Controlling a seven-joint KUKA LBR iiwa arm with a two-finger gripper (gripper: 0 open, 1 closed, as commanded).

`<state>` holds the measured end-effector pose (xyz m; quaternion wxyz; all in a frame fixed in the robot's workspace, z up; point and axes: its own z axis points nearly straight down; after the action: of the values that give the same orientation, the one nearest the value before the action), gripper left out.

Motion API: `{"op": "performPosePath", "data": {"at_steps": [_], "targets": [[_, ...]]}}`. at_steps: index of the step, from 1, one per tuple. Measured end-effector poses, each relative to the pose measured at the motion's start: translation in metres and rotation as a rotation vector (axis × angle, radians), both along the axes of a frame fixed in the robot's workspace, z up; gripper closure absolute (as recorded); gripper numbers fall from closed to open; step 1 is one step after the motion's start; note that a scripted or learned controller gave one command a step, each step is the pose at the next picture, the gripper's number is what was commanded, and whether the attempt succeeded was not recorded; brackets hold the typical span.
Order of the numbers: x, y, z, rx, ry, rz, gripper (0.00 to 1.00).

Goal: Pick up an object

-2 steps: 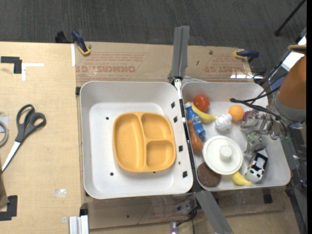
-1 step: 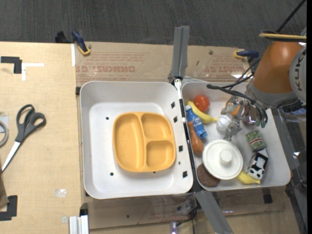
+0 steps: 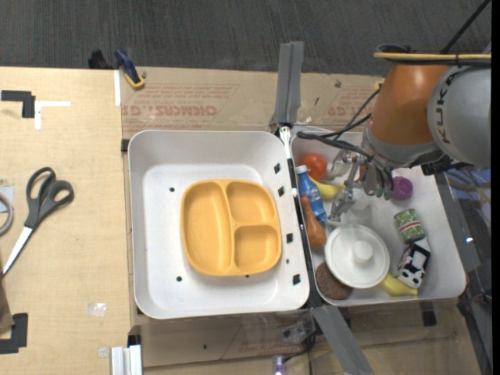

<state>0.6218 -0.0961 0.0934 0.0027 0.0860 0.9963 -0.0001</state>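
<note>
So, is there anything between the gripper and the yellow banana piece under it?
Nothing visible stands between them. The gripper hangs over the right bin, just above the yellow banana piece. The blue bottle lies to the left of it, and the white lid lies nearer the camera.

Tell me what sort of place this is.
Probably a robotics lab bench for grasping trials: a KUKA arm reaches over two white bins, the right one full of toy food and small objects, and scissors lie on the plywood top.
</note>
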Motion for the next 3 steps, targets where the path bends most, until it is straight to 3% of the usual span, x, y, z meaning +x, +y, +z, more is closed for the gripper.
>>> {"op": "performPosePath", "data": {"at_steps": [1, 2, 3], "targets": [[-0.022, -0.108, 0.082, -0.001, 0.0, 0.062, 0.0], [-0.062, -0.125, -0.001, 0.0, 0.002, -0.122, 0.0], [0.01, -0.062, 0.001, 0.001, -0.002, -0.053, 0.0]]}}
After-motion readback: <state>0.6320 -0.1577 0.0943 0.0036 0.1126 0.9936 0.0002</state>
